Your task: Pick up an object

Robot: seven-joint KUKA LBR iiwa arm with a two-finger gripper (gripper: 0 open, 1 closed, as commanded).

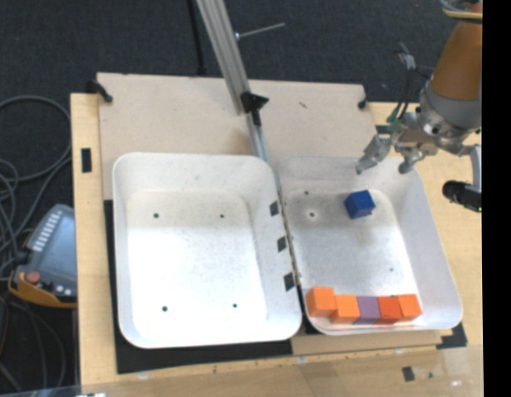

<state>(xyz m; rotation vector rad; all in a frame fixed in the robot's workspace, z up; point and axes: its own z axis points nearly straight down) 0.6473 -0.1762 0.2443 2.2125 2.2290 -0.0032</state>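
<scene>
From the camera above the bench, take the right bin (pixel 429 246) as your landmark: the gripper (pixel 388 160) hangs over its far rim with its two fingers spread apart and nothing between them, and the orange-banded arm (pixel 456 64) rises behind it toward the right. The likeliest target, the blue cube (pixel 360 204), sits alone on the bin's floor in the far half, just below and slightly left of the fingertips, well apart from every wall. To do this step well, you would bring the gripper straight over the cube, turn the wrist so the fingers meet two opposite flat faces rather than corners, since the cube looks slightly rotated against the bin's edges, and descend until the pads pass the cube's top before closing. Along the bin's near wall lies a row of blocks (pixel 366 307), four orange and one purple, touching one another and pressed close to the rim; I judge those harder to reach, with no gap for a finger. The cube looks hard, matte and sharp-edged, so it should grip cleanly. The bin is smooth white plastic with rounded corners, a shallow sloping wall and faint speckling, and it sits touching the left bin (pixel 198 246) on a pale wooden board (pixel 173 114).
</scene>
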